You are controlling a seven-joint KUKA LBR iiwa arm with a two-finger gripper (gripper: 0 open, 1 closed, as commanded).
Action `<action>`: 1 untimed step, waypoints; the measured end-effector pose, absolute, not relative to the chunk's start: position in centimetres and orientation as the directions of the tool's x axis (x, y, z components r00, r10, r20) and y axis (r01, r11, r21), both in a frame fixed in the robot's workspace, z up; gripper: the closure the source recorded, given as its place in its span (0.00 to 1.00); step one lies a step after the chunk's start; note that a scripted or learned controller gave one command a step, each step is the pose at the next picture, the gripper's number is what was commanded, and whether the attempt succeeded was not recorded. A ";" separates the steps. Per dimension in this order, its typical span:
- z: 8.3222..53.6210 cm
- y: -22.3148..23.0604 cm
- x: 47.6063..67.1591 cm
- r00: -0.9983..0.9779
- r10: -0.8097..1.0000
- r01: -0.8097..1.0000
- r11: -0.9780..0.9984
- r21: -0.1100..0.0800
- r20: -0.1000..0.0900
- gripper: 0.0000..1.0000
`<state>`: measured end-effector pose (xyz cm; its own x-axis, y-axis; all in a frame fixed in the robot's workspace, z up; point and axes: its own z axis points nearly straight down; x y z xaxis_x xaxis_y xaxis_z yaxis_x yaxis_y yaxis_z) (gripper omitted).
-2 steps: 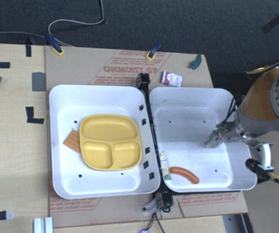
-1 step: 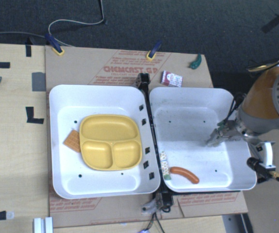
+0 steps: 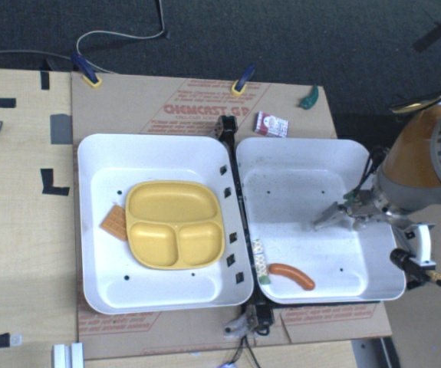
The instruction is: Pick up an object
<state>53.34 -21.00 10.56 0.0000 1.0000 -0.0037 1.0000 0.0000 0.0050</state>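
Two bins sit side by side on a cardboard sheet (image 3: 197, 110) laid over the worktop (image 3: 21, 205). In the left bin (image 3: 101, 159) a divided tray (image 3: 176, 225) lies near the middle, with a flat cracker-like piece (image 3: 114, 222) tucked under its left edge. In the right bin (image 3: 297, 163) a sausage (image 3: 291, 275) lies near the front wall, left of centre. The gripper (image 3: 329, 218) reaches in from the right, over that bin's middle, behind the sausage and apart from it. Behind the bins, a small packet (image 3: 271, 125) lies on the cardboard.
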 end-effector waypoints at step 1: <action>11.5 -20.9 53.4 0.000 1.000 1.000 0.000 0.005 -0.003 1.00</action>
<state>53.38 -20.95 11.50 -0.0005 1.0000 -0.0029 1.0000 0.0005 0.0047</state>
